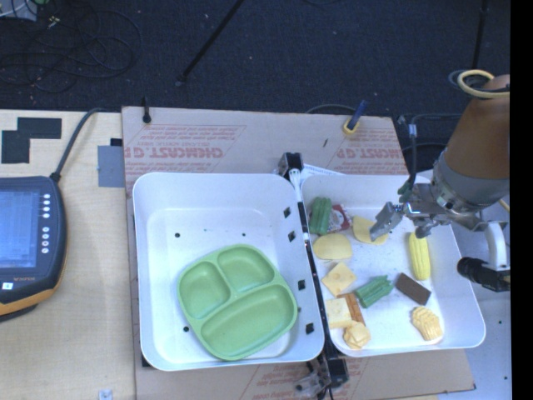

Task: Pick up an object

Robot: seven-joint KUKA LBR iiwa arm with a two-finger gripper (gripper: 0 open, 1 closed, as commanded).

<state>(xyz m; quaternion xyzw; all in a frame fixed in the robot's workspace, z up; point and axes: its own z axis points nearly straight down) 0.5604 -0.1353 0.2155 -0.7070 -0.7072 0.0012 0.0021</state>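
My gripper (405, 224) hangs over the upper right part of the right bin (466, 323), fingers spread open with nothing between them. One fingertip is just right of a yellow slice (363, 229); the other is above the top end of a yellow corn cob (420, 257). Other toy foods lie below and to the left: a green pickle (320, 215), a red piece (338, 217), a pale yellow lump (331, 246), a yellow wedge (338, 278), a green vegetable (373, 291), a brown bar (411, 288) and several small yellow pieces near the front wall.
The left bin (158, 223) holds a green divided plate (237, 301). A black clip-lined divider (301, 248) separates the bins. A tablet pendant (25, 240) lies on the bench at far left. The arm's orange band (487, 132) rises at the right.
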